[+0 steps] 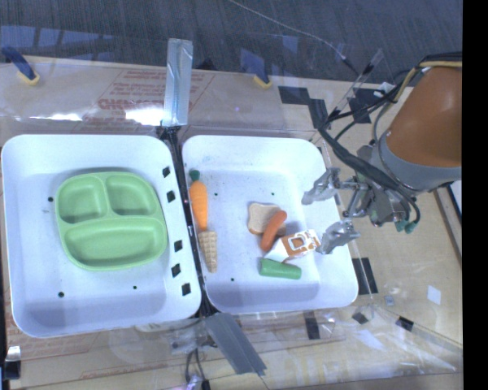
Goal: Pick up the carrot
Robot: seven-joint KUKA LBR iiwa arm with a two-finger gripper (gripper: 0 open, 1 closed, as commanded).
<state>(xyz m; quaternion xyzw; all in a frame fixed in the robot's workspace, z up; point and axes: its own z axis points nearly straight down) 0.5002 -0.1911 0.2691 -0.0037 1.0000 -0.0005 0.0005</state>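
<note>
The claw (pixel 328 214) hangs over the right rim of the right bin (pixel 252 149), fingers spread wide with nothing between them. One finger (pixel 319 189) points left on the far side; the other (pixel 338 237) sits on the near side, its tip just beside a small orange-and-white card (pixel 299 243). Print on that card is too small to read.

Behind the claw, the wrist extends to the right into a grey body with the orange band (pixel 427 116) above it. Black cables (pixel 366 96) loop off the wrist on the far side. The arm is held roughly level, reaching leftward across the bin's rim.

Inside the right bin, just left of the card, a sausage (pixel 272 230) lies slanted across a slice of bread (pixel 259 215). A green piece (pixel 279 270) lies nearer, just beside the card. The carrot (pixel 198 205) lies along the bin's left wall, green top toward the far side, well apart from the claw. A cone (pixel 207 250) lies directly nearer, touching or almost touching the carrot's tip.

The left bin (pixel 32 299) holds a green tray (pixel 110 218) with three compartments.

Beyond the bins, a clear sheet (pixel 89 96) on the bench carries faint red print, not legible. A strip of grey tape (pixel 177 84) runs from the far side down to the gap between the bins.
</note>
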